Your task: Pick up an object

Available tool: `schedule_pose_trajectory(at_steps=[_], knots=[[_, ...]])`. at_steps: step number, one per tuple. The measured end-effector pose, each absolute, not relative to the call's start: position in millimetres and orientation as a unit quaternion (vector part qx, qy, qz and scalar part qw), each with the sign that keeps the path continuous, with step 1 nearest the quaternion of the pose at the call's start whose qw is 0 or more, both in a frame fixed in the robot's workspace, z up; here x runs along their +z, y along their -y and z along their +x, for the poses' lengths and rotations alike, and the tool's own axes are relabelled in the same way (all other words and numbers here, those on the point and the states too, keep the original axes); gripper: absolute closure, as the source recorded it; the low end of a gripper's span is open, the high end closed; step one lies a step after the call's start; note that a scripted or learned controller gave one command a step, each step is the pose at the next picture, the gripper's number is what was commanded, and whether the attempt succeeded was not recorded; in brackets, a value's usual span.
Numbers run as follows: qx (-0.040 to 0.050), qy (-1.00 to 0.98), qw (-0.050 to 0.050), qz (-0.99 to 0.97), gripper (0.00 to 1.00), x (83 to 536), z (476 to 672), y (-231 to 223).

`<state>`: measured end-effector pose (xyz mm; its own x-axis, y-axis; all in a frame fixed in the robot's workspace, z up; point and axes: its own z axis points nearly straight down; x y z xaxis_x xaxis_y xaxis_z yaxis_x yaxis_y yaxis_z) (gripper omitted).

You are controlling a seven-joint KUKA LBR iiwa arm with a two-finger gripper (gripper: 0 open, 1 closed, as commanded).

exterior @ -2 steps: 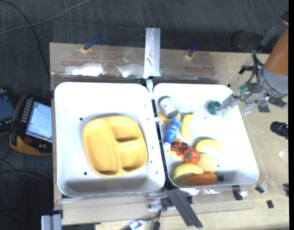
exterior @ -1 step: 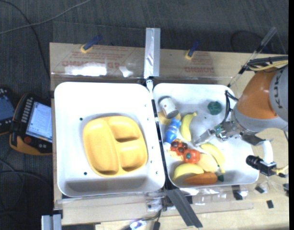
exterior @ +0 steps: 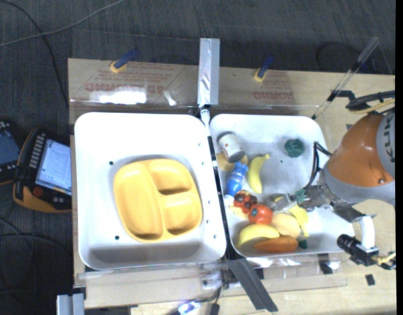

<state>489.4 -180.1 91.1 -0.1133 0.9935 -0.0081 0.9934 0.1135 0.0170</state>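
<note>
The right bin (exterior: 274,131) holds a pile of toy food. A small tin can (exterior: 230,146) lies at its far left, with a yellow banana (exterior: 255,172) and a blue bottle (exterior: 235,177) just below it. A dark green round piece (exterior: 294,147) sits alone toward the back. Near the front lie a red tomato-like piece (exterior: 259,212), a yellow lemon-shaped fruit (exterior: 256,233), a pale pear-like piece (exterior: 287,224) and an orange carrot (exterior: 277,245). My gripper (exterior: 291,200) reaches in from the right, low over the front pile, just above the pale piece.
The left bin (exterior: 96,176) holds a yellow divided plate (exterior: 159,197). A ridge (exterior: 213,176) separates the two bins. The arm's orange band (exterior: 359,156) hangs over the right bin's right wall. A handheld pendant (exterior: 37,172) lies off the bench at left.
</note>
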Motion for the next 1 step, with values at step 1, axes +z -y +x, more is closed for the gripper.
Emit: schedule_pose_trajectory(at_steps=[1], knots=[[0.0051, -0.747, 0.007, 0.665, 1.0, 101.2, 490.6, 178.8]])
